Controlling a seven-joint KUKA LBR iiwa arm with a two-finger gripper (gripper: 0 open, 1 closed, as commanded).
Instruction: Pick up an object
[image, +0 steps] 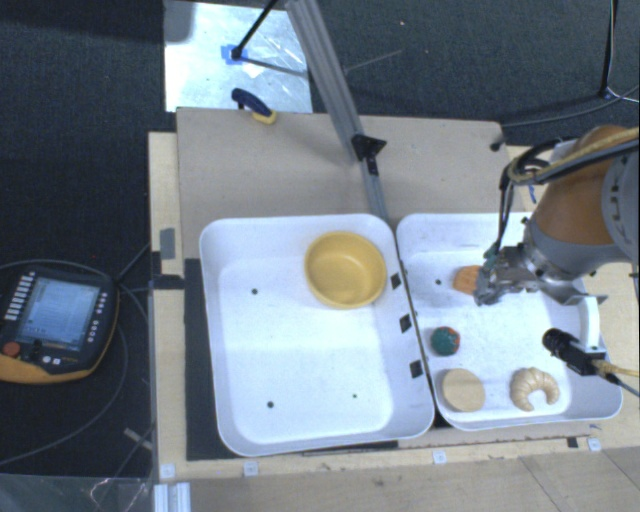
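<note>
Camera view: orange object (466, 279) half behind gripper (489, 290)

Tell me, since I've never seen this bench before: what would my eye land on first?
Probably the yellow bowl, alone at the far edge of the left bin, bright against the white. Next, the grey and orange arm reaching in from the right, its end effector down over a small orange item in the right bin, where a green ball, round biscuit and croissant also lie.
</note>
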